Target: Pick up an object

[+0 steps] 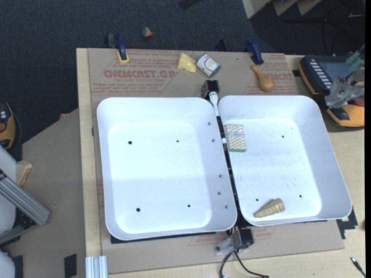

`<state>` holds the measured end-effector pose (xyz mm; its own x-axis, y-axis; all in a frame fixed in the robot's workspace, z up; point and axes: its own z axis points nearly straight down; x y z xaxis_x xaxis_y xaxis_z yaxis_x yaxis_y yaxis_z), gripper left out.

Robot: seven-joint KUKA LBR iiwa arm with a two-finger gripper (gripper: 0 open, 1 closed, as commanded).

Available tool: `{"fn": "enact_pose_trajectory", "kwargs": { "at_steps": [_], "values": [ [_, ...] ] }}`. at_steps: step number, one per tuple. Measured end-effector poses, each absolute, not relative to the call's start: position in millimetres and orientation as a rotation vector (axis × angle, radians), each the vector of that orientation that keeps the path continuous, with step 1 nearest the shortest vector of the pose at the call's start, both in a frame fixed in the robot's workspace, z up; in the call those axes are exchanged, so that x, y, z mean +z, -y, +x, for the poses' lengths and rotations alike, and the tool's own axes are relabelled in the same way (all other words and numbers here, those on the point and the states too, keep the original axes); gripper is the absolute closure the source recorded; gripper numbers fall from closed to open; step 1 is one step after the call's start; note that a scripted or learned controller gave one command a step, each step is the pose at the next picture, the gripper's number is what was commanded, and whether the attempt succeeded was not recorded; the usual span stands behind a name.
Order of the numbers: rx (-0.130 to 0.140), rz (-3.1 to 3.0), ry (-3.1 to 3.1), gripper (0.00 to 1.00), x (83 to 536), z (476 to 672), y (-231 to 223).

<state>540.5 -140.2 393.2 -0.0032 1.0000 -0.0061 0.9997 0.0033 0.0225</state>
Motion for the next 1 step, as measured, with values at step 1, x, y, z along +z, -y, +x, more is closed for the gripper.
{"fn": "enact_pose_trajectory", "kwargs": {
  "at_steps": [1],
  "values": [
    [0.004,2.21,-2.232,1.0,323.0,621.2,53.3]
  ]
}}
